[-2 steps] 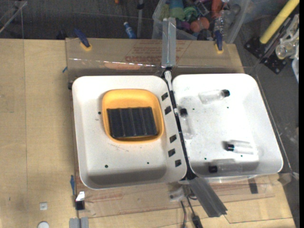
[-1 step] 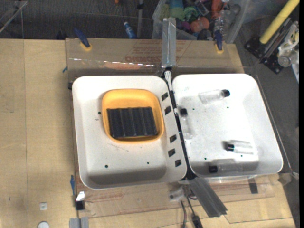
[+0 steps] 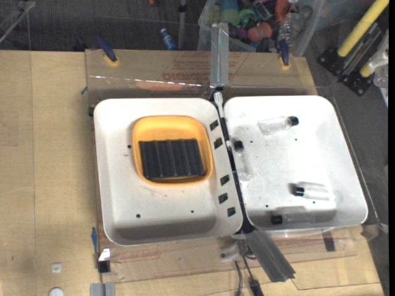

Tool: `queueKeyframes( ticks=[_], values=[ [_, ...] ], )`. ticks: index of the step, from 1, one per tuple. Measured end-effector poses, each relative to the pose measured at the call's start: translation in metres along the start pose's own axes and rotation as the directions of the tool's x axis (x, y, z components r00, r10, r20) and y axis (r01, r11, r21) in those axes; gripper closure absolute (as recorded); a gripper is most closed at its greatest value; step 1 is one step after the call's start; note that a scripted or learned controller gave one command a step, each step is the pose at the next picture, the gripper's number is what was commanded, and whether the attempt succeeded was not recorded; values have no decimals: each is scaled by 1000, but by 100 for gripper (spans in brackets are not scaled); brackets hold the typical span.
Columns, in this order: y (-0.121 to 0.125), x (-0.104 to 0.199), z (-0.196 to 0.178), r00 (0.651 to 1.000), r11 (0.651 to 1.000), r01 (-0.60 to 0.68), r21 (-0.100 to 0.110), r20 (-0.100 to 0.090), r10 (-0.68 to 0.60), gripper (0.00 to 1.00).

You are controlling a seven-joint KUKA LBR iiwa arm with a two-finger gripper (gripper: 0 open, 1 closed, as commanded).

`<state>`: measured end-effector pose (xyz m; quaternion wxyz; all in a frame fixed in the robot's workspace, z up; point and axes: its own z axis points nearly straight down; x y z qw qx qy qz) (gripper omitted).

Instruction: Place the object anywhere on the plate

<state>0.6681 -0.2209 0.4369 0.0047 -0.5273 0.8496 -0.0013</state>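
While we are looking down on the worktop (image 3: 43, 165), we are seeing two white bins sitting side by side, touching along a dark centre divider (image 3: 222, 159). We are finding the orange plate (image 3: 166, 123) lying flat in the left bin (image 3: 111, 165), towards its rear half. A dark ribbed slab (image 3: 171, 158) is resting on the plate, covering most of its floor and sitting within its rim. In the right bin (image 3: 345, 165) we are counting several clear vials with black caps: an upper vial (image 3: 278, 124) is lying near the back, a lower vial (image 3: 310, 192) is lying towards the front right, and a third vial (image 3: 237, 156) is lying just beside the divider. A fourth clear piece (image 3: 296, 217) is sitting against the front wall, and we cannot tell its form. All are lying well apart from the plate. We cannot tell the state of the gripper. Behind the bins, we are noting a clear tub of coloured toys (image 3: 259, 8) and a yellow tube (image 3: 367, 17).
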Motion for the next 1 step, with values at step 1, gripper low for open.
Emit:
queueKeyframes(
  ticks=[1],
  values=[
    [0,0,0,998,998,66,-1,0,-66,100]
  ],
)
